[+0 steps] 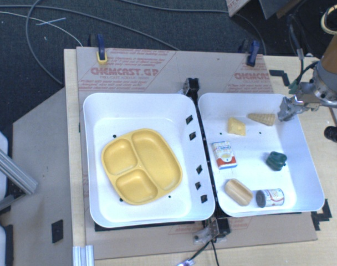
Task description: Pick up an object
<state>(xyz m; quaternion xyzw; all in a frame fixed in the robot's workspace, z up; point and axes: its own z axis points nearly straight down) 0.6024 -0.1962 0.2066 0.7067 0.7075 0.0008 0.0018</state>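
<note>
Gripper at the right bin's far corner
The metal two-finger gripper hovers just beside the tan ridged cone; its grip cannot be told.

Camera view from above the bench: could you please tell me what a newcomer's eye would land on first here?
The yellow three-compartment plastic tray stands out first, lying alone in the left white bin. Next come the small items scattered in the right white bin: a tan cone, a dark green lump and a red-and-white carton. The grey arm's gripper sits at that bin's upper right corner, beside the cone.
</note>
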